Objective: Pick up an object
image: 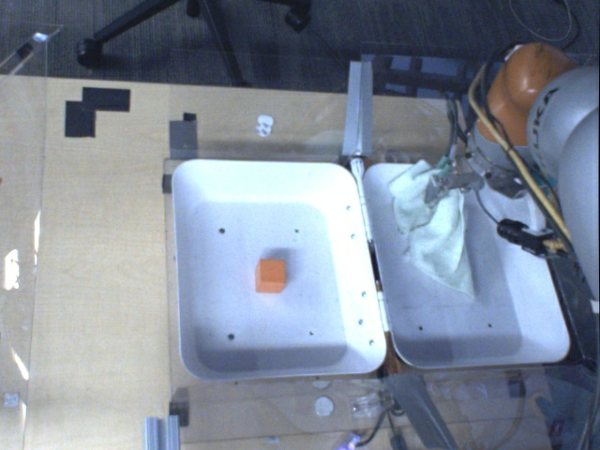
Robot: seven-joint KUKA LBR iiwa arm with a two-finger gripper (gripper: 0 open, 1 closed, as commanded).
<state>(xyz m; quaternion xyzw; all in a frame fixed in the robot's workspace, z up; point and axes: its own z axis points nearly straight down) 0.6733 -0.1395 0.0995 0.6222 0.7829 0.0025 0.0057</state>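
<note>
A pale green-white cloth (pixel 439 237) is in the right bin (pixel 487 340), bunched at its upper end and trailing down toward the bin's middle. My gripper (pixel 444 185) is at the cloth's bunched top near the bin's far edge, shut on the cloth, with fabric gathered around its fingers. A small orange cube (pixel 271 276) rests alone on the floor of the left bin (pixel 216 345), well away from the gripper.
The arm's grey body and orange band (pixel 525 78) with cables crowd the right bin's far right corner. A metal divider (pixel 357 111) stands between the bins at the back. An office chair base (pixel 197 7) is on the floor beyond the bench.
</note>
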